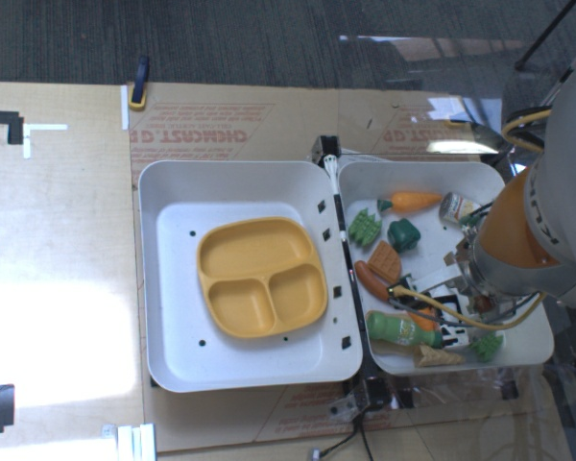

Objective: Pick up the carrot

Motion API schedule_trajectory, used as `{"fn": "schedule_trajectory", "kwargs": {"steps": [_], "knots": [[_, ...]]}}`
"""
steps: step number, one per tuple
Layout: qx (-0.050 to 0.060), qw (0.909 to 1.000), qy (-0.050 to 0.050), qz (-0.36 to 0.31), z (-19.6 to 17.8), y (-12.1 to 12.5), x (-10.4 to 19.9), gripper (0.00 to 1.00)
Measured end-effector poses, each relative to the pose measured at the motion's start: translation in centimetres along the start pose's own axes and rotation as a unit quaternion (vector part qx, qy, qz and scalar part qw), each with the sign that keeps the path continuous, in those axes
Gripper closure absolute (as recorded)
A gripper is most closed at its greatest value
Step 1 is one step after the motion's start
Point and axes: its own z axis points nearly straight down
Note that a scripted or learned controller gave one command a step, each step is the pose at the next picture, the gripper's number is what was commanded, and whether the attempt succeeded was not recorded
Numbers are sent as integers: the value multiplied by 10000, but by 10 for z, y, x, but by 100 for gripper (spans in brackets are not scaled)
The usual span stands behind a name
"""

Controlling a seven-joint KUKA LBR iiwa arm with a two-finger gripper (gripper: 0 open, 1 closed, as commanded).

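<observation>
- The carrot (412, 201) lies near the far wall of the right bin (418, 170), lying across with its green tip pointing left; nothing touches it.
- The arm (533, 229) comes in from the right and hangs over the right bin's near-right part, well apart from the carrot.
- The gripper (472, 291) sits low under the wrist among cables; whether it is open or closed, I cannot tell.
- Just right of the carrot lies a small can (456, 207), close against the arm.
- Below the carrot are a light green ridged piece (365, 228) and a dark green pepper (403, 234).
- Nearer the middle lie a brown waffle-like piece (385, 260) and a sausage (370, 279), touching or nearly so.
- Along the near wall lie a green bottle (400, 327), a tan wedge (438, 356) and a broccoli (487, 346).
- A yellow cable (442, 307) loops from the arm over the bin's middle.
- The left bin (163, 286) holds a yellow tray (261, 277) with three compartments.
</observation>
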Motion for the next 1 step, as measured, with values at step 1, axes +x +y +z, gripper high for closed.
{"fn": "schedule_trajectory", "kwargs": {"steps": [1], "knots": [[315, 9994, -140, -72, 9, -8, 56, 0]]}}
